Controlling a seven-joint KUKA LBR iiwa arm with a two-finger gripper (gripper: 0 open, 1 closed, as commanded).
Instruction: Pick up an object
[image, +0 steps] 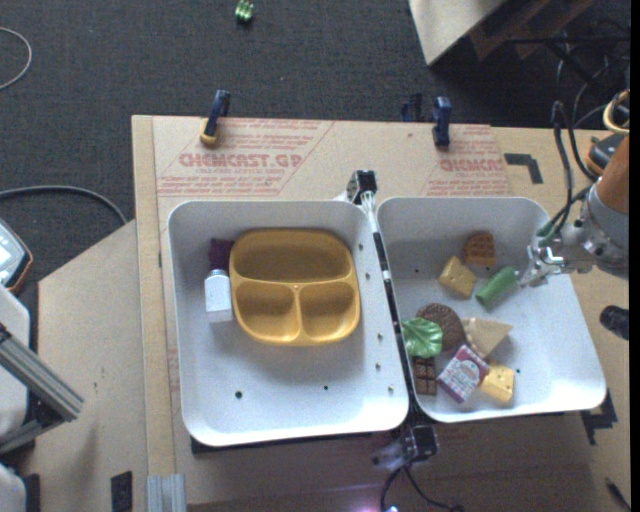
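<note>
1. My tool (541, 262) sits in the right bin (570, 340), near its upper right wall, at the right of the frame; my arm comes in from the frame's right edge.
2. The nearest thing to it is a green cylinder (497, 287), lying flat on the bin floor just left of and a little below the tool. Its upper right end reaches right up to the tool's tip, and I cannot tell whether they touch.
3. The cylinder's long axis runs on a slant, from lower left to upper right in the frame, so it points almost straight at my tool.
4. I cannot tell whether the tool is open or closed; the tip is small and blurred against the white bin. Nothing shows as gripped.
5. My judgement: a grasp means shifting a little left and down over the cylinder's middle and closing across its short width.
6. A yellow wedge (458, 277) lies close on its left, which could crowd the grasp.
</note>
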